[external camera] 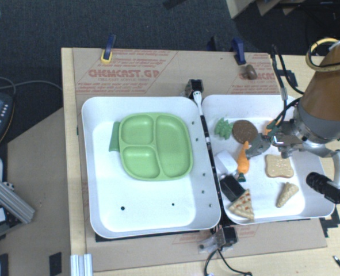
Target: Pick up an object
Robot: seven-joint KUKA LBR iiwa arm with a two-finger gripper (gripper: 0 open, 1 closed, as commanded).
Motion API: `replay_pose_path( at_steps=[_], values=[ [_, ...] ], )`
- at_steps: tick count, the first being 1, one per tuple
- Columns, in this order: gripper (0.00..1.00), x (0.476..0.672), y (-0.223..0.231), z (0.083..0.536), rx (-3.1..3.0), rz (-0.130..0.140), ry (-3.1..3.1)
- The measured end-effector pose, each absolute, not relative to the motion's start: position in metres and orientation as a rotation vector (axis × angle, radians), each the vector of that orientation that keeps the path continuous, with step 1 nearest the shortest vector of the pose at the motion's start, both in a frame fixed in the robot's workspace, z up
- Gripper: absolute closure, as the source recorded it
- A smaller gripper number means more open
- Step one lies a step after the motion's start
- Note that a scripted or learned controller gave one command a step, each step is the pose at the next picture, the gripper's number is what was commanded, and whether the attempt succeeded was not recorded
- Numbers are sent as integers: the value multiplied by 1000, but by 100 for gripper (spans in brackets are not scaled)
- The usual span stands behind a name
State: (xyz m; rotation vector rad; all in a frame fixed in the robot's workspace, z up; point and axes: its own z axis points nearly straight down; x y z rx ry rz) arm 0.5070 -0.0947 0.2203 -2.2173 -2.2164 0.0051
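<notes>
Bench [158,68]: brown board under two shallow white bins set side by side.
Left bin [100,206]: holds a green divided plate [156,146], well apart from my work.
Right bin [262,102]: holds every loose piece I could take; my arm [328,99] reaches over its right half from the right.
My gripper [260,144]: it hangs above the middle of the right bin, in the upper part of the cluster. I cannot tell how my jaws stand; the tip is small and dark against the clutter, and I see nothing held between them.
Brown round piece [244,131]: just left and slightly up-frame of my tip, beside the green leafy piece [223,127].
Toast slice [279,166]: just down-frame and a little right of my tip, lying flat and clear of its neighbours.
Carrot [243,158]: the nearest slim thing, just down-frame and left of my tip. Its long axis runs nearly up and down the frame, top end close to my tip.
Pizza slice [242,204]: near the bin's front left corner, farther off.
Pale cone-shaped piece [286,194]: toward the front right, also farther.
Judgement: the carrot is the likely target. The move turns on shifting slightly left and toward the front, then closing across its short width, at right angles to that long axis.
Risk: the white block [226,163] lies just beside the carrot and may foul one finger.
</notes>
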Motion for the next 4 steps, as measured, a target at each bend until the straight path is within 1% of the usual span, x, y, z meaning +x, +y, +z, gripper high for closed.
replay_pose_path(
  at_steps=[1,2,3,4],
  values=[
    [0,508,-95,156,-2217,7,-2215],
    [0,512,-94,114,-2220,2,-2217],
    [0,516,-92,101,-2222,-15,-2226],
    [100,517,-93,111,-2228,-16,-2227]
  ],
)
